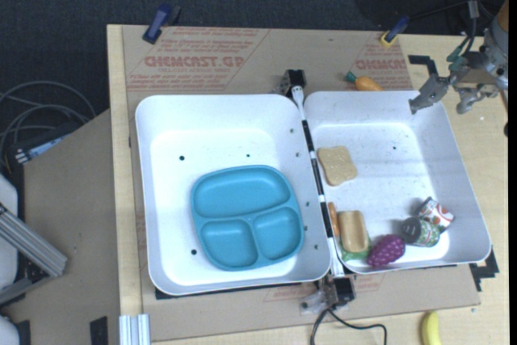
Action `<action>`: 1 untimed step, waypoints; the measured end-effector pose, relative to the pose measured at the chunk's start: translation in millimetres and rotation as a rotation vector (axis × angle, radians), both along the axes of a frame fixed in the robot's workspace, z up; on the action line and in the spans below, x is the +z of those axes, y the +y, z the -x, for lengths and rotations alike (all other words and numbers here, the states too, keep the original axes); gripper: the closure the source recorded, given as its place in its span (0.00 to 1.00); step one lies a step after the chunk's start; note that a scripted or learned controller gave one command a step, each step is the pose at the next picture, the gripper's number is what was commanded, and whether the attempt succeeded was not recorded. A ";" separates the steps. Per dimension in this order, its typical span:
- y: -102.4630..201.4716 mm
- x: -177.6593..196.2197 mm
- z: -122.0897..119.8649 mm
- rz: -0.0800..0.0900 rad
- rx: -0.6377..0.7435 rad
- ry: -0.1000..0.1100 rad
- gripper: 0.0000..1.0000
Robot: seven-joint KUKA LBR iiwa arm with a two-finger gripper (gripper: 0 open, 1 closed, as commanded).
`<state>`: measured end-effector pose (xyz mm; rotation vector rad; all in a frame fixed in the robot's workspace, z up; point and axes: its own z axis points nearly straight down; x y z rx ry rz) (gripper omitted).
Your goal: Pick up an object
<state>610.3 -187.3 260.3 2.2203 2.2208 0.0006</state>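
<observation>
A: Since the task names no single object, which things lie within reach?

B: They all sit in the right bin (452, 143). A tan slice of bread (337, 165) lies near the bin's left wall, about halfway along it. Toward the near edge lies a second, browner bread-like piece (352, 229), with a purple bunch of grapes (387, 250) just beside it on the right. Right of the grapes there is a dark round item (412, 231), touching a crumpled red, white and green thing (435, 218) by the right wall. What those last two are I cannot tell.

A: And the hand?

B: The hand (446, 92) hangs over the far right corner of the right bin, well apart from every item. Its two fingers stand spread, one pointing down-left over the rim, and nothing lies between them.

A: What is in the other bin?

B: The left bin (161, 133) holds a blue divided plate (246, 215) with three compartments, lying toward its near side.

A: Anything outside the bins?

B: On the bench (121, 174), a small orange carrot-like object (365, 82) lies just beyond the right bin's far rim. A blue clamp (160, 22) grips the far left edge, a blue and yellow one (394, 31) the far right, and a yellow banana (430, 329) shows at the near edge.
</observation>
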 end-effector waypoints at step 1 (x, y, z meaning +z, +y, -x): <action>45.0 -116.3 31.2 -0.002 0.000 0.005 0.00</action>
